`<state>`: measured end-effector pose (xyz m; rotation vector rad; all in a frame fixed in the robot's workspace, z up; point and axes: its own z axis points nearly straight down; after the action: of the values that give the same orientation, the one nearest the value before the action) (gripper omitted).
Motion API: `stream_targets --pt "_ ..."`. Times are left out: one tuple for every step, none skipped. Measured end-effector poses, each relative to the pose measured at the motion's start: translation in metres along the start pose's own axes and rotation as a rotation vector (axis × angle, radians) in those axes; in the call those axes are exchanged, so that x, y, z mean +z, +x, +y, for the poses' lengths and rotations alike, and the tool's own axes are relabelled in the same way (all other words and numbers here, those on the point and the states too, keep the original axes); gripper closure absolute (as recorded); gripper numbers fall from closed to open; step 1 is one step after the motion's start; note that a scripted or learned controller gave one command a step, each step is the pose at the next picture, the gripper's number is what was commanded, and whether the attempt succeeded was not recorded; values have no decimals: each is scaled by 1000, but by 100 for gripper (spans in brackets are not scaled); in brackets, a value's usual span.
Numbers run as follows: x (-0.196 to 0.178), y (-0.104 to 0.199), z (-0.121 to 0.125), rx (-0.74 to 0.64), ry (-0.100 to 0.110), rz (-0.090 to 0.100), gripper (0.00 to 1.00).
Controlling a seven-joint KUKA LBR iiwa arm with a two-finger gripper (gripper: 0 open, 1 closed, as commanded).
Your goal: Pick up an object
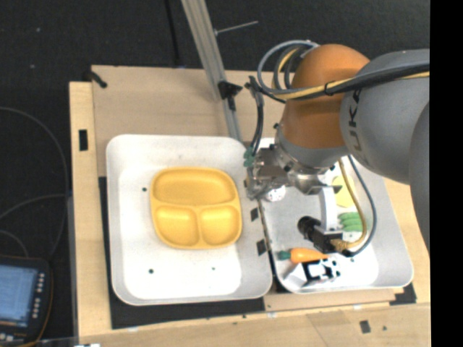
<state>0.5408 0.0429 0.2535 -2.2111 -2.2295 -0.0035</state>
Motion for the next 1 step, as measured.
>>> stream_targets --pt "-2 44 -15 0 1 0 100"
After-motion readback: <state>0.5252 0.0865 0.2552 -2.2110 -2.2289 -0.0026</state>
